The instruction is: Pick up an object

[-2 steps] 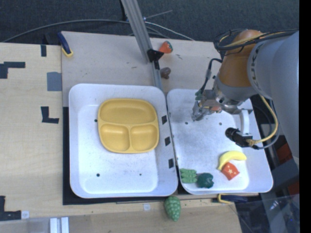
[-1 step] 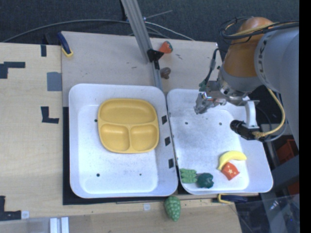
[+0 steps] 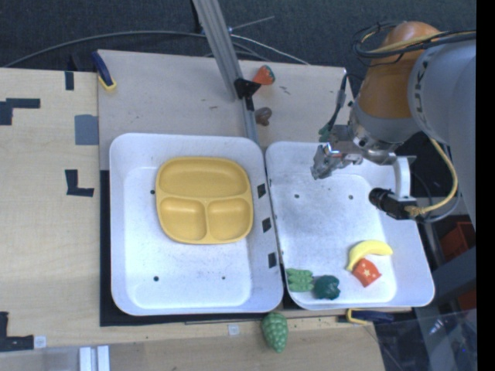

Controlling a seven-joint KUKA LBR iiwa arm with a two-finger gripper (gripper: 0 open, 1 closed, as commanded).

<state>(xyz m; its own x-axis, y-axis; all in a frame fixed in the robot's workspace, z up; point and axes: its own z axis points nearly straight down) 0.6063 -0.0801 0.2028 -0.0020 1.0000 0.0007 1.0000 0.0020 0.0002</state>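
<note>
Pale wooden bench (image 3: pixel 46 207) carries two shallow white bins side by side. Right bin (image 3: pixel 325 230) holds the loose objects, grouped at its near edge: yellow banana (image 3: pixel 370 250) touching a red block (image 3: pixel 366 273), and further left a green toy (image 3: pixel 300 279) beside a darker green piece (image 3: pixel 327 287) — shapes too small to name. Gripper (image 3: pixel 323 163) hovers over the bin's far left corner, well apart from them; nothing sits between its fingers, their spacing unclear. Grey arm enters from the right, orange band above the wrist. Left bin (image 3: pixel 131 284) bears a yellow divided tray (image 3: pixel 205 199). A green bumpy object (image 3: pixel 274 331) lies outside, at the bench front.
</note>
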